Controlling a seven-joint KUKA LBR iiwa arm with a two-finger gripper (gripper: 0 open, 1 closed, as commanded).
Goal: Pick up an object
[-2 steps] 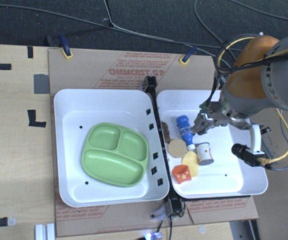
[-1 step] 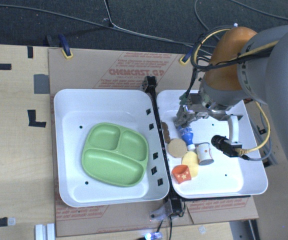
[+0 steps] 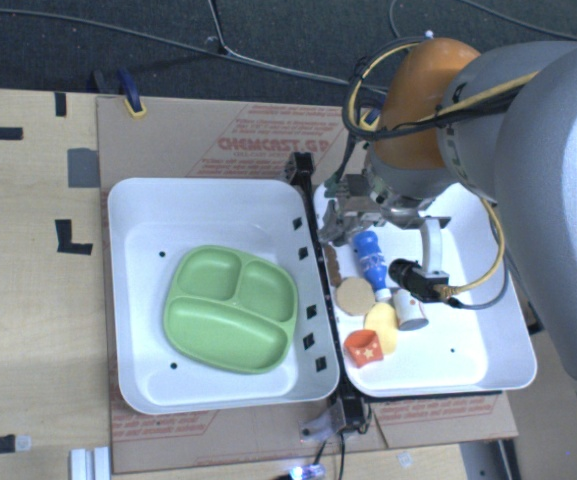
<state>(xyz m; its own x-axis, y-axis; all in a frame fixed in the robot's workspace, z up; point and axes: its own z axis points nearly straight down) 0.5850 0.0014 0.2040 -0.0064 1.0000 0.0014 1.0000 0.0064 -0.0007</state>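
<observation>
Here the pincer (image 3: 356,218) hangs beside the right bin's (image 3: 488,368) left wall.

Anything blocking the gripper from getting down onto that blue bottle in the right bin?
Nothing visible. The gripper hangs right at the upper end of the blue bottle. The tan disc and yellow piece crowd the bottle's lower end.

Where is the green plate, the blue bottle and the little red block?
green plate (image 3: 230,308), camera view, middle ridge between its compartments
blue bottle (image 3: 370,255), camera view, middle of its body
red block (image 3: 364,349), camera view, its top face
</observation>
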